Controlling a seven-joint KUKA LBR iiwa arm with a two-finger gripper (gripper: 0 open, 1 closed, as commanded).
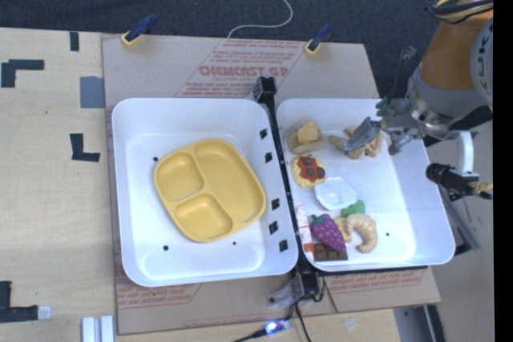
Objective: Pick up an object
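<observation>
Gripper (370, 134) hangs over the back of the right bin (417, 196), its two dark fingers spread apart and slanting down around a small tan toy (365, 146); whether they actually clamp that piece I cannot tell, since it could just as well be lying on the floor beneath them. Going from largest down: the left bin (132, 172) carries a yellow divided plate (210, 188) set roughly in its middle, well apart from every wall, probably kept as the drop side. The right bin gathers the small pick candidates along its left half, which leaves its right half bare and gives the arm open room to come in from that side. A croissant (365, 231) and purple grapes (326, 230) sit near the front wall, where a descent looks tighter. A white cup-like piece (334, 193) lies mid-bin, a round red-topped item (309, 170) just beside the divider, and a tan pastry-like lump (305, 136) near the back.
</observation>
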